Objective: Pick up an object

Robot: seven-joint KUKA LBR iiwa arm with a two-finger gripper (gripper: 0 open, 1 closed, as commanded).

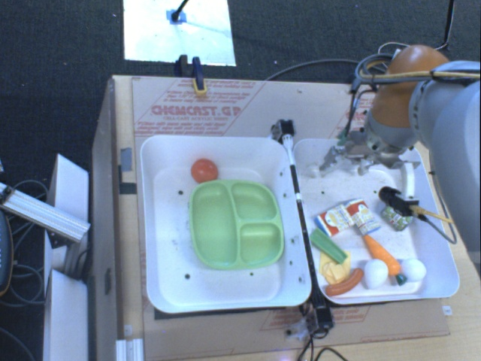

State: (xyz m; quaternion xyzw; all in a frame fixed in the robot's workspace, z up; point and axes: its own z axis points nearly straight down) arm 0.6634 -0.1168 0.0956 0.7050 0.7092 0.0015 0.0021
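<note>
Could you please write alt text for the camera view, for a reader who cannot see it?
A grey robot arm with an orange band reaches from the right, its claw over the back of the right bin, which holds toy food including a carrot and two eggs. The left bin holds a green divided plate and a tomato.

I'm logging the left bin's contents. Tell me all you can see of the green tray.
The green tray is a pale green divided plate, plastic by its look, with rounded corners and three compartments: one long one on the left, two smaller ones on the right. It lies flat, face up, slightly turned, in the middle of the left bin. A red ball sits just beyond its far edge.
</note>
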